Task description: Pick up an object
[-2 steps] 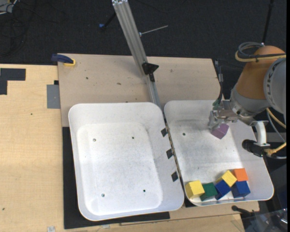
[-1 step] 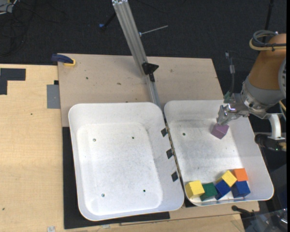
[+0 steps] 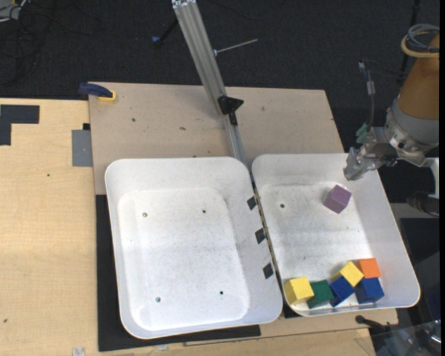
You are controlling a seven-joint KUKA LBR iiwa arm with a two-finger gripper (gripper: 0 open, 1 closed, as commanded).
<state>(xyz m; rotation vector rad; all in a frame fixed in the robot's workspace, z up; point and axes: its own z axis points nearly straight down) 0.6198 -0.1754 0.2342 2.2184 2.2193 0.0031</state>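
So my gripper (image 3: 357,166) sits over the right bin's (image 3: 400,269) far edge, just beside the purple cube (image 3: 337,198); can't tell its state.

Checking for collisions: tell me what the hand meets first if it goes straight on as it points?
Probably the right bin floor near its far edge. The hand points down, and the purple block sits just beside that line, though depth is unclear.

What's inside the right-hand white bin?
The right bin holds a purple cube alone, plus a near-corner cluster: yellow, green, blue and orange cubes. Anything beneath them is hidden.
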